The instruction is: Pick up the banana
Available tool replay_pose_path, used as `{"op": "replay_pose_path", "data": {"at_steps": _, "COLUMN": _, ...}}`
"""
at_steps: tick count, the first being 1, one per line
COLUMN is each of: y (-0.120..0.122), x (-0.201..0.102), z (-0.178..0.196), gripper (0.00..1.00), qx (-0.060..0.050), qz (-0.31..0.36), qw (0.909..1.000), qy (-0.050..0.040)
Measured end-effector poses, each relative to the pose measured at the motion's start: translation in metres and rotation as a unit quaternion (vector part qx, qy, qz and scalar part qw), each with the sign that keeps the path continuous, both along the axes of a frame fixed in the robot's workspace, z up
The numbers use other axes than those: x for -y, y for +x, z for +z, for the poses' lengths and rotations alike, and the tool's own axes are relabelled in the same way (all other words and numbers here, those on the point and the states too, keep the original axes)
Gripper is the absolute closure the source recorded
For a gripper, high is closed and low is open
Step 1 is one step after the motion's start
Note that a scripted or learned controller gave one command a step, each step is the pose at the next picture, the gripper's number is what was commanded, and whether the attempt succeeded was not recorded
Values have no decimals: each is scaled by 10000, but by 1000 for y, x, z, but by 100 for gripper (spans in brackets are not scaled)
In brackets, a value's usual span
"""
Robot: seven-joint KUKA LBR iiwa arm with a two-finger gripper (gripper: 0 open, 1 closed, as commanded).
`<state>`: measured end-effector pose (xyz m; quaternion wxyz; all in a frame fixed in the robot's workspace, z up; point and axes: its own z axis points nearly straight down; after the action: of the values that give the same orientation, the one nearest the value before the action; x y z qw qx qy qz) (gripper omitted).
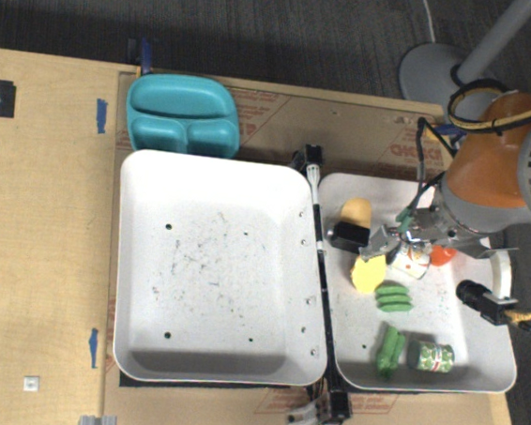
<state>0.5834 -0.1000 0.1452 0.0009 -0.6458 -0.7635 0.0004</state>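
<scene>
The banana [367,274], a short yellow piece, lies in the right white bin [494,372] near its left wall. My gripper [392,245] hangs just above and to the right of the banana, close over its upper end. The grey arm with its orange band [487,169] reaches in from the upper right and hides part of the bin's back.
In the right bin are also a rounded yellow-orange thing [356,210], a black object [348,234], two green items [393,298] [389,350], a small can [435,357] and a red-and-white piece [426,260]. The left white bin [140,241] adjoins it. A teal tray [183,113] stands behind.
</scene>
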Motion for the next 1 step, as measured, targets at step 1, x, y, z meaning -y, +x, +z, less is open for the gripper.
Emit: {"op": "replay_pose_path", "data": {"at_steps": 1, "y": 16, "x": 0, "z": -59, "gripper": 0, "qx": 16, "qz": 1100, "qw": 9939, "qy": 2}}
